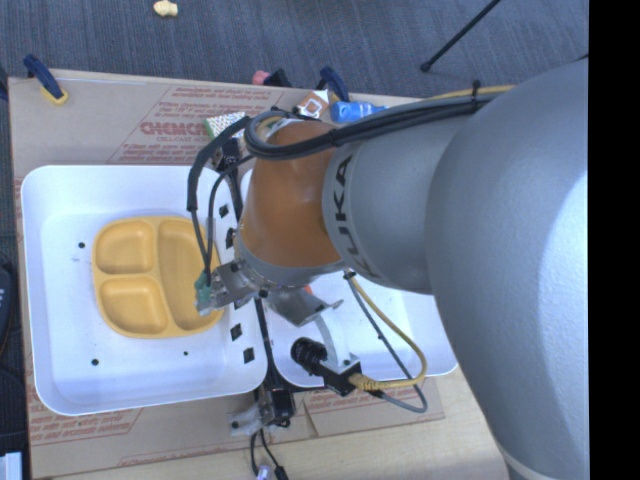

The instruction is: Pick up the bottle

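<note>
The grey arm with its orange band [290, 203] reaches in from the right and covers nearly all of the right bin [438, 360]. Its wrist hangs over the divide between the two bins. My gripper [220, 293] sits at the right edge of the yellow divided tray [140, 278], low over the left bin [50, 208]. The wrist hides whatever lies in the right bin. A small red spot [306, 290] peeks out under the wrist; I cannot tell what it is.
The yellow tray has three compartments and lies in the middle of the left bin. A blue object [350, 111] and small items sit on the cardboard behind the bins. Blue clamps [45, 78] hold the bench's far edge.
</note>
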`<move>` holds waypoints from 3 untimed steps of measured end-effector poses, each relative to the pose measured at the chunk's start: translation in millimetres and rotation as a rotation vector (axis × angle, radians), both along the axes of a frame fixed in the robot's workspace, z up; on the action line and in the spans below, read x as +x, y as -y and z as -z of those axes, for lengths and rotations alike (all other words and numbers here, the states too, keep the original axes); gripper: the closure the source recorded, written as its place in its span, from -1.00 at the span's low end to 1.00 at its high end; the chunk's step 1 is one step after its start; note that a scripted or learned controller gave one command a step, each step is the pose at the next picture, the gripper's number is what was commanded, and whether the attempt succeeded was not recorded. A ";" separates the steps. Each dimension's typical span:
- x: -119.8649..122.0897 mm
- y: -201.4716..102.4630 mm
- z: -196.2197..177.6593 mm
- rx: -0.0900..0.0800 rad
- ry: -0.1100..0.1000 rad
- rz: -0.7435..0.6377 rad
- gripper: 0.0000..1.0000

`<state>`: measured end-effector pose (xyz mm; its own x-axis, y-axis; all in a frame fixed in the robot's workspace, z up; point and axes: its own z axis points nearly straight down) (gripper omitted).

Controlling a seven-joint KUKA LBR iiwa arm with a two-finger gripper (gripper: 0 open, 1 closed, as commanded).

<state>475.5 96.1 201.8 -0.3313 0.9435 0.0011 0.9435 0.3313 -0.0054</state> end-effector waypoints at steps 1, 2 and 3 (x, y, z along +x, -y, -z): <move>1.1 55.8 -53.3 0.000 0.004 -0.100 1.00; 0.6 8.9 -94.9 0.000 0.003 0.042 1.00; 0.0 42.8 -15.0 -0.001 0.000 0.143 1.00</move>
<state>475.5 53.3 216.8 -0.1936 0.9811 0.0004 0.9811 0.1936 -0.0057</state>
